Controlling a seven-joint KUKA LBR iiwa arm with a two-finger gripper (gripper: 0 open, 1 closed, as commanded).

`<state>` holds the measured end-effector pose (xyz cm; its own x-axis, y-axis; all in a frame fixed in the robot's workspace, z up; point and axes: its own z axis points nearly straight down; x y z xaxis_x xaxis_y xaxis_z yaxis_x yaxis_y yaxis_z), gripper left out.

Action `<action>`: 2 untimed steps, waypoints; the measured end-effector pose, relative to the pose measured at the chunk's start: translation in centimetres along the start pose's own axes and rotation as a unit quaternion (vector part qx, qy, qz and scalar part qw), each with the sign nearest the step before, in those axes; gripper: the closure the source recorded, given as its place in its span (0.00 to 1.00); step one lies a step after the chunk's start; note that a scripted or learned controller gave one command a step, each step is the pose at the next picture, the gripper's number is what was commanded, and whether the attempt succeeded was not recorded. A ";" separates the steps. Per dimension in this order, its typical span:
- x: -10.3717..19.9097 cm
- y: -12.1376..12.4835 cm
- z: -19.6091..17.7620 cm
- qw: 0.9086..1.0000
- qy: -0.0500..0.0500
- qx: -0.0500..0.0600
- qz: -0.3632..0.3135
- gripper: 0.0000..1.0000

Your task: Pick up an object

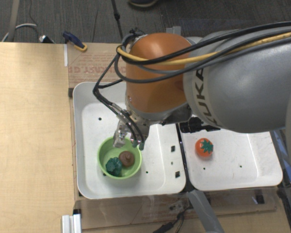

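A green bowl (106,155) sits in the left bin (87,130), near its front. Inside it lie a dark green broccoli-like piece (114,165) and a brown round piece (127,158). My gripper (127,139) hangs just above the bowl's far rim, its fingers pointing down toward the bowl. The arm's orange band and grey body hide most of the bin behind it. A red tomato (204,147) with a green stem lies in the right bin (242,169), near its left side.
A light wooden board (29,130) lies left of the bins. Cables loop off the wrist over the left bin's back. A blue and yellow clamp (74,41) rests on the cardboard behind.
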<state>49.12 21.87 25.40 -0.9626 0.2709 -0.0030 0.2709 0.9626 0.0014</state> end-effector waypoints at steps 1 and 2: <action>-6.7 -1.9 15.2 1.000 0.002 0.001 -0.006 1.00; -5.1 -0.9 6.7 0.983 0.000 -0.001 -0.181 1.00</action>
<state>53.81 19.57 18.73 -0.9959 -0.0900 -0.0042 -0.0900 0.9959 0.0013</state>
